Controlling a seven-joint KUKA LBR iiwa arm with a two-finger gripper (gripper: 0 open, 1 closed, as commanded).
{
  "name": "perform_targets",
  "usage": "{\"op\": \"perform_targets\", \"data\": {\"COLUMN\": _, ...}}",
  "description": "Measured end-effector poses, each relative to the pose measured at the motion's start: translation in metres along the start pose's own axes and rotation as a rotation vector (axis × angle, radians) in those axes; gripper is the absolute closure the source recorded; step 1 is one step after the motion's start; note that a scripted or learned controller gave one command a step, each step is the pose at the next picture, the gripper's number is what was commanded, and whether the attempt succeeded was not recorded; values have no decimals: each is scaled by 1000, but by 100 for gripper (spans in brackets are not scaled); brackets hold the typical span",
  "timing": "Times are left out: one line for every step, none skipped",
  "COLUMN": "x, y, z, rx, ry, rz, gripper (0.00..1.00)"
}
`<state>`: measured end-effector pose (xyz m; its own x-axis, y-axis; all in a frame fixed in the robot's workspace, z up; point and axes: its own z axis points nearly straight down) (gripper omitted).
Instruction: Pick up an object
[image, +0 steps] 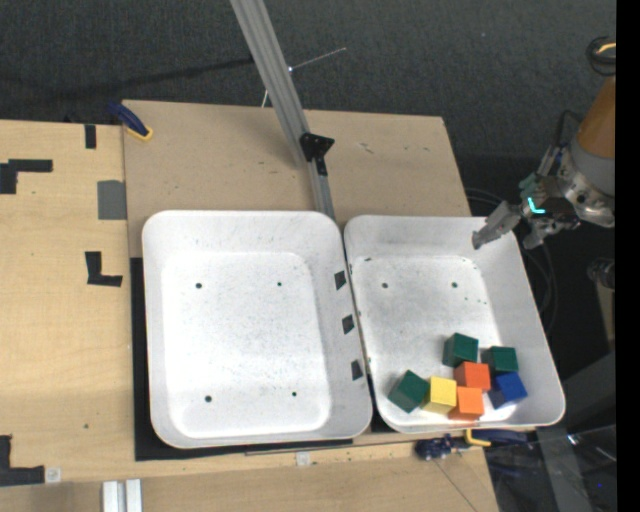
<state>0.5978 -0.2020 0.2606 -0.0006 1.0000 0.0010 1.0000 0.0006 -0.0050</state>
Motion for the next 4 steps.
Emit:
{"op": "perform_targets", "data": {"x": 0, "y": 1, "z": -2, "rx": -4, "ry": -2, "rz": -1, "gripper": 0}}
{"op": "perform_targets", "data": {"x": -7, "y": 4, "z": 46, "rx": 1, "ry": -1, "rz": 0, "gripper": 0}}
{"op": "perform_targets", "data": {"x": 4, "y": 5, "z": 100, "rx": 2, "ry": 0, "rz": -1, "gripper": 0}}
{"op": "perform_targets", "data": {"x": 12, "y": -3, "z": 151, "rx": 1, "ry": 0, "rz": -1, "gripper": 0}}
